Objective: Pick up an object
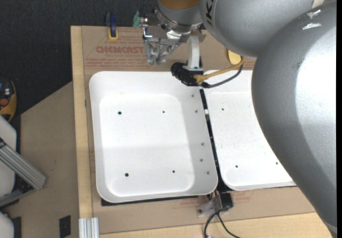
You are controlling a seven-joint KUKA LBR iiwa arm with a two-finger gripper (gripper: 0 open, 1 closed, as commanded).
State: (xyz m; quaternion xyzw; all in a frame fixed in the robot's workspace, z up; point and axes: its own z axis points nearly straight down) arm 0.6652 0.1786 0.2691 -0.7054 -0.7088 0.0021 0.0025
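Beyond the far edge of the shallow white left bin (107,125), my metal two-finger gripper (155,56) hangs, grip state unclear.

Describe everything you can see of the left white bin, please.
The left bin is a shallow white tray, seemingly moulded plastic, with rounded corners and a raised rim. Its flat floor carries four small dark dots near the corners, and more dots run down its right wall. It lies flat on the brown board, its right edge meeting the right bin along a dark seam. The upper half lies in shadow. The gripper hangs beyond its far rim.
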